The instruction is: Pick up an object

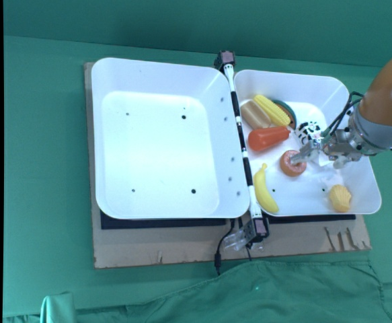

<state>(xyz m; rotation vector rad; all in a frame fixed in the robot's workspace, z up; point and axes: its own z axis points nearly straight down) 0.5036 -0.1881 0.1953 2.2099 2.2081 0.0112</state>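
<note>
The right bin (360,180) holds several toy foods. An orange ring-shaped piece (292,163) lies near its middle, with a red-orange carrot-like piece (268,138) to its upper left. A yellow corn cob (271,110) and a tan roll (253,114) lie at the back left. A banana (265,189) rests along the left wall, and a yellow lumpy piece (340,198) sits at the front right. A black-and-white toy (308,130) lies just behind my gripper (308,152), whose tip sits low at the ring's right edge. Nothing is visibly held.
The left bin (108,113) stands beside the right one, with a black-and-white divider rail (239,136) between them. Both rest on a cardboard sheet (182,251) over green cloth. My arm (384,106) comes in over the right bin's right wall.
</note>
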